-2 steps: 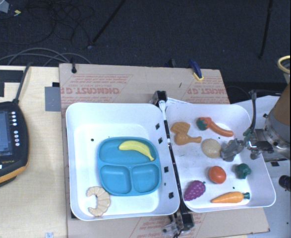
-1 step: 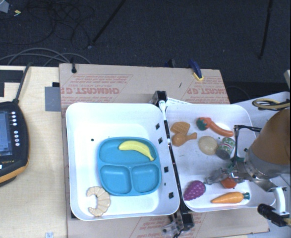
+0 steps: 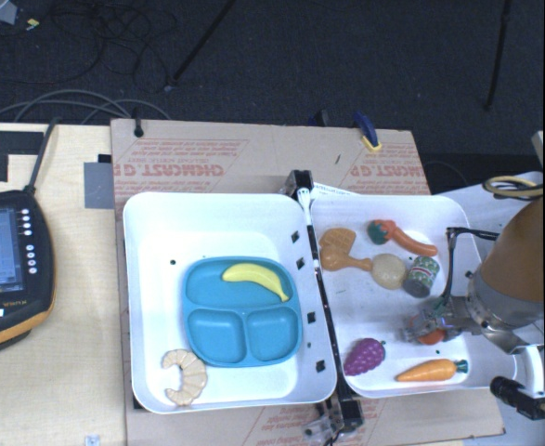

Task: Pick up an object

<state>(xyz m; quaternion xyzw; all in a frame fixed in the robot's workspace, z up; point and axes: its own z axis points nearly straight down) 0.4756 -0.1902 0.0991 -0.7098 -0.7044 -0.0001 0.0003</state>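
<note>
In the right bin [image 3: 458, 214], my gripper [image 3: 427, 328] is down low near the bin floor, at the end of the grey arm [image 3: 513, 277] that reaches in from the right. A small red-orange object [image 3: 431, 338] lies right under the gripper, partly hidden by it. Near it lie an orange carrot [image 3: 430, 371], purple grapes [image 3: 364, 355], a small can [image 3: 421, 275], a beige ball [image 3: 389, 269], a brown wooden spoon [image 3: 339, 250] and an orange pepper with a green top [image 3: 398, 235].
The left bin [image 3: 161, 240] holds a blue divided tray [image 3: 242, 328] with a yellow banana [image 3: 255, 278] in it, and a croissant [image 3: 185, 375] at the front left. A tablet-like pendant [image 3: 7, 263] lies on the bench at far left.
</note>
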